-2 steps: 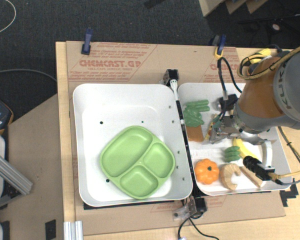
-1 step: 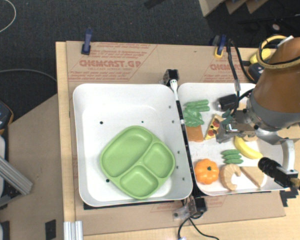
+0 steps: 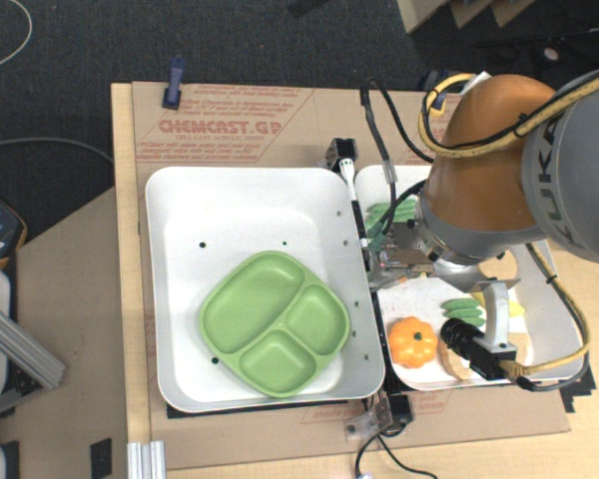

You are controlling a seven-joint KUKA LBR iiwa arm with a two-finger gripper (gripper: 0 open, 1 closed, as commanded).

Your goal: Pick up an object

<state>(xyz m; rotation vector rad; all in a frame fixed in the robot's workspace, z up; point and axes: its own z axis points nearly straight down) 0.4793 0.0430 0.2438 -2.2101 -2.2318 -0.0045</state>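
- A small orange pumpkin sits in the open in the right bin, near the corner beside the left bin.
- It looks like a light, hard, smooth toy. Being round, it may slip, so a hold across its middle seems best.
- The arm hangs over the right bin and hides much of it. Green pieces peek out underneath.
- The jaws are under the wrist, and I cannot tell whether they are released or clenched.
- A green plate lies in the left bin.

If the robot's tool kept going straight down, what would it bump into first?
Likely the white floor of the right bin, near its left wall. The tool points down there, between the green piece and the orange pumpkin, seemingly over neither. Depth is hard to judge from above.
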